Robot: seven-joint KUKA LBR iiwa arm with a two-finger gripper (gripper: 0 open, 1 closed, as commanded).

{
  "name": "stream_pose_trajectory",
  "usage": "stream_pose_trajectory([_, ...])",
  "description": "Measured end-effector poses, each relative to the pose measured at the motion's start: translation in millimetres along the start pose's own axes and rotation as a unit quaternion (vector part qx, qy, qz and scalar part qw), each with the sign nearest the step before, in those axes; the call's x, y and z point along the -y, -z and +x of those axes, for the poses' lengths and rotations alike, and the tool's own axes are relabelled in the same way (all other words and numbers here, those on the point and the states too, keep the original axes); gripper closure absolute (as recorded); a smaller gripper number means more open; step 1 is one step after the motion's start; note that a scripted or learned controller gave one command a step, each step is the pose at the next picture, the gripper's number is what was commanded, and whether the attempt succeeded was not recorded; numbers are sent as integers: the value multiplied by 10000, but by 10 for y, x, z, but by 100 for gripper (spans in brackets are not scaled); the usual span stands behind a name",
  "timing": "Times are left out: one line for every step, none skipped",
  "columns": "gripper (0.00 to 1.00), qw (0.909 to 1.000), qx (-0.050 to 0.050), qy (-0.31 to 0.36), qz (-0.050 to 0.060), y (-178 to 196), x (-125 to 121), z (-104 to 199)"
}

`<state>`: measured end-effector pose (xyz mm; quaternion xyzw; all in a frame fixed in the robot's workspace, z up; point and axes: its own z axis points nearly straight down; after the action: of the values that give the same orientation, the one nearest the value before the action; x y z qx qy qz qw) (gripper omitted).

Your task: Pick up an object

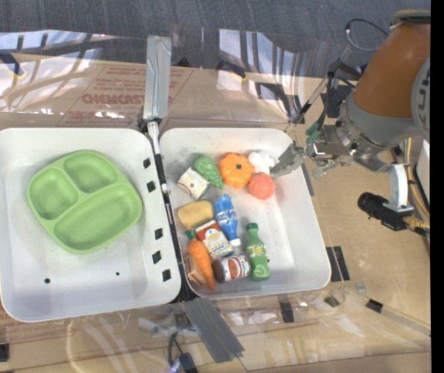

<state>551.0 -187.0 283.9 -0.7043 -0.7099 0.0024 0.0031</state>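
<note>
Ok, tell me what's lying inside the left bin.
The left bin holds a green divided plate with three bare compartments. The bin floor under the plate is covered, so anything beneath it cannot be seen.

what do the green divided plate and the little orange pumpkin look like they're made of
Green three-compartment plate: likely moulded plastic, matte, with an even colour and soft rounded ridges. Small orange pumpkin: probably hollow toy plastic, slightly glossy, with a faint highlight; it could be rubber.
</note>
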Motion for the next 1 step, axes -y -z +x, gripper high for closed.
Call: stream_pose_trajectory([0,9986,0,523,-3,-647,519,171])
